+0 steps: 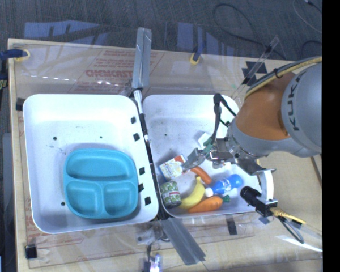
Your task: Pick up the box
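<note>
You have the box point(173, 167), a small white carton with green and red print, lying tilted in the right bin point(175, 109), just beside the divider between the two bins and above the can point(170, 192). The gripper point(197, 154) hangs over that same bin just right of the box, its fingers pointing toward the box's upper right corner; whether they are spread or closed, and whether they touch the box at all, you cannot tell from this angle, and nothing shows clearly between them. Right of the box and slightly lower lies a short orange piece, then the banana point(195, 194) curving below it, the carrot point(204, 204) along the bin's lower wall, and the blue bottle point(226, 184) further right. Far left of the box, across the divider, the left bin point(51, 118) holds a blue tray point(102, 182) with three compartments.
</note>
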